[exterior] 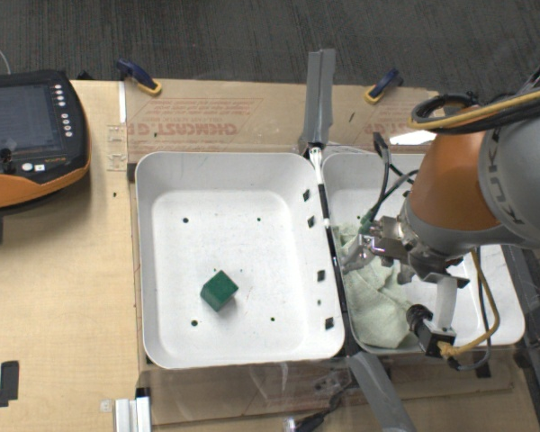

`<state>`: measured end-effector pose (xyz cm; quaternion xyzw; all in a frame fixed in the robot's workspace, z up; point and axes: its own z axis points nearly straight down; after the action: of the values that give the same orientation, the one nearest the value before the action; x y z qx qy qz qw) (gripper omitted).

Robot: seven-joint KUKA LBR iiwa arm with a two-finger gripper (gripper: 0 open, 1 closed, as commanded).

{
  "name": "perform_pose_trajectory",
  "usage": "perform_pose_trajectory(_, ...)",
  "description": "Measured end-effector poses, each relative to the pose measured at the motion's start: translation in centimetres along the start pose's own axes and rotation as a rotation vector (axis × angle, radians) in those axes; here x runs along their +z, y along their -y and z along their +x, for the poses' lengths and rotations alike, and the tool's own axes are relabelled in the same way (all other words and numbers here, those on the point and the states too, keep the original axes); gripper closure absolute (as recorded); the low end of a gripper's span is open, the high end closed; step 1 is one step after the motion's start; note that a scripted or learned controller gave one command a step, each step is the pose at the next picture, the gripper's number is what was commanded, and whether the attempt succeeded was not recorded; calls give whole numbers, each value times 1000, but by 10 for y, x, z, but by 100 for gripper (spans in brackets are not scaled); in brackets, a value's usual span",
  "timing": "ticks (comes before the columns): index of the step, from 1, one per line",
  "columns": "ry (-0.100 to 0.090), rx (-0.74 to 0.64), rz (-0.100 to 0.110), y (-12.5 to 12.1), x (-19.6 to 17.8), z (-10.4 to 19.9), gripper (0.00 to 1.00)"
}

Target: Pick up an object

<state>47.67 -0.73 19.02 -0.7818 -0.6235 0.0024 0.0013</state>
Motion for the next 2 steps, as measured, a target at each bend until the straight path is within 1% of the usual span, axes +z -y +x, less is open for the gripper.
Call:
perform_pose_trajectory(1,0,1,0,0,0,0,0)
perform_pose_trajectory(2,1,262,-1,15,0,68,0)
